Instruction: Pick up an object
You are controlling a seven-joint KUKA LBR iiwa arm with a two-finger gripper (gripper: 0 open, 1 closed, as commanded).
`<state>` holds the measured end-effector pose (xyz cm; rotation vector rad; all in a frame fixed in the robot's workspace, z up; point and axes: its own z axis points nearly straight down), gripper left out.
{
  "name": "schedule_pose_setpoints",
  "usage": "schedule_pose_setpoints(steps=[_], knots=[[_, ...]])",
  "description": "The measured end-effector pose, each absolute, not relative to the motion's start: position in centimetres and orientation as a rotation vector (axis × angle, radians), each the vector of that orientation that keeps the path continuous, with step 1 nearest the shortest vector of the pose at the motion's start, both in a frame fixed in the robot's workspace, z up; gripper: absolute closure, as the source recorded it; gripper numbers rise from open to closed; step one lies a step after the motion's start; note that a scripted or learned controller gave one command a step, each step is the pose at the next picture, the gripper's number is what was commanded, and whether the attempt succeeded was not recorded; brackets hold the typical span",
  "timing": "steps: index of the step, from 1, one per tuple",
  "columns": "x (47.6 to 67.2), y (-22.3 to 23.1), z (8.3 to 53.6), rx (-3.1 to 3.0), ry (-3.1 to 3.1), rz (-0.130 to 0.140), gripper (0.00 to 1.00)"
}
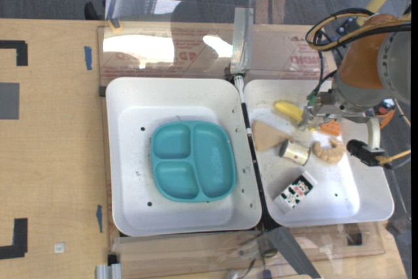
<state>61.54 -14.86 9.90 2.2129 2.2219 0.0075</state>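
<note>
The right bin (373, 200) holds several small objects. A yellow banana-shaped piece (287, 110) lies near its back edge. In front of it are a tan wedge (266, 135), a short metal can (295, 152) on its side and a curved tan pastry-like piece (328, 151). An orange piece (332, 128) sits just behind the pastry. A black-and-white box (296, 191) lies toward the front. My gripper (315, 119) hangs low over the bin, between the yellow piece and the orange piece. The wrist hides what is directly under it.
The left bin (130, 93) holds a teal divided plate (193, 160). A metal divider (247, 134) separates the bins. Clear plastic panels (170, 42) stand behind both bins. Cables (333, 29) loop over the arm at the upper right.
</note>
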Motion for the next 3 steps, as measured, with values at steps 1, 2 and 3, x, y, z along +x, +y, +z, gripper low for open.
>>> schedule_pose_setpoints(steps=[1,2,3], knots=[[64.2,-8.9,9.9,2.215,2.229,0.002,1.0],[66.4,-0.3,19.1,2.206,2.23,0.016,1.0],[61.1,0.0,22.5,2.219,2.223,0.005,1.0]])
